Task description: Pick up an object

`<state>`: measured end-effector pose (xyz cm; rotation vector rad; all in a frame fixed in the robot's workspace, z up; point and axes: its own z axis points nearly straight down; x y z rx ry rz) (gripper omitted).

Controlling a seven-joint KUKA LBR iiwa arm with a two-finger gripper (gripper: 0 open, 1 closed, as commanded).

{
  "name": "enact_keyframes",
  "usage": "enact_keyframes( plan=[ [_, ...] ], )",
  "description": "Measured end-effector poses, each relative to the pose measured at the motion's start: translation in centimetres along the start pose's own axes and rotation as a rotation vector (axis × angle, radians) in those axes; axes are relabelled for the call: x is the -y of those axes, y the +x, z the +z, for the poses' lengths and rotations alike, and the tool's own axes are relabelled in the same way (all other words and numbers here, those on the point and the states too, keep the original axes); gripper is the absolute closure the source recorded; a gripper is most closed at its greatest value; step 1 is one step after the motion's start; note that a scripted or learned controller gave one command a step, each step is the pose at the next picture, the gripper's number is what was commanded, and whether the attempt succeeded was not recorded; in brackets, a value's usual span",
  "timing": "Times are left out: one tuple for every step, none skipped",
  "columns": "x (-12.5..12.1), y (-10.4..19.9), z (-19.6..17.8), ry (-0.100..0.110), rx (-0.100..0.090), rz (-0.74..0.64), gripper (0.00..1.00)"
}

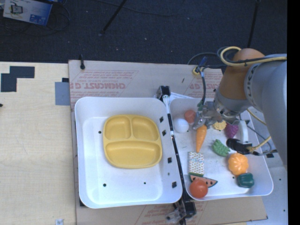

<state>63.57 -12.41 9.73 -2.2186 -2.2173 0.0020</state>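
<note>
The tool (pixel 204 117) hangs low over the upper part of the right bin (pixel 262 184), and whether it is released or clenched I cannot tell. The carrot (pixel 200 137) lies just below it, long axis running up and down the view, thick end toward the tool, which makes it the likeliest pick. A white ball (pixel 181 124) sits just left, a pink piece (pixel 189 115) beside it.

The right bin holds one each: carrot, ball, purple piece (pixel 231 130), green vegetable (pixel 220 147), orange (pixel 237 163), green pepper (pixel 245 179), tomato (pixel 198 189), melon slice (pixel 206 179), patterned block (pixel 196 163). The left bin (pixel 89 172) holds one yellow tray (pixel 132 141).
</note>
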Motion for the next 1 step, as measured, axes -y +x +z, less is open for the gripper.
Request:
enact_keyframes(
  plan=[
    [-0.11, 6.3, -8.97, -0.002, 0.002, -0.002, 1.0]
  ],
)
